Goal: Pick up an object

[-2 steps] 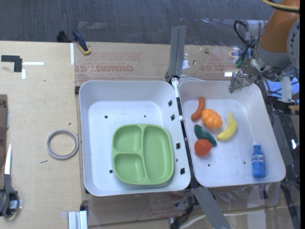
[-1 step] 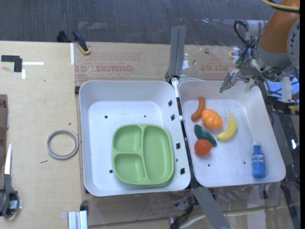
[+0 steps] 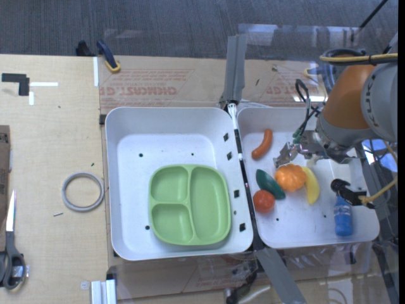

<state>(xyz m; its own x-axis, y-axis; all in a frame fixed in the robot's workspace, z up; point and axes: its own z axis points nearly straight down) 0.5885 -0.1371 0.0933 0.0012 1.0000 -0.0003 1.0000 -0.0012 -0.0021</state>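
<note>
claw (image 3: 290,152): hung low in the right bin (image 3: 316,230), just above the orange fruit (image 3: 290,177); its state cannot be told.
orange fruit: bunched with the banana (image 3: 311,184) and tomato (image 3: 263,199), so easily reached.
green tray (image 3: 190,204): set in the left bin.

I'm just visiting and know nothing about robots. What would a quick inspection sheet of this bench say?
Surface: wooden bench bearing left bin and right bin.
Job's things: in the right bin, sausage, orange, banana, green vegetable, tomato, blue bottle.
Clutter: green tray in the left bin; tape ring and scissors on the bench.
Grippers: gripper low over the orange.
Cables: black cables by the arm.
Surroundings: grey carpet beyond.
</note>
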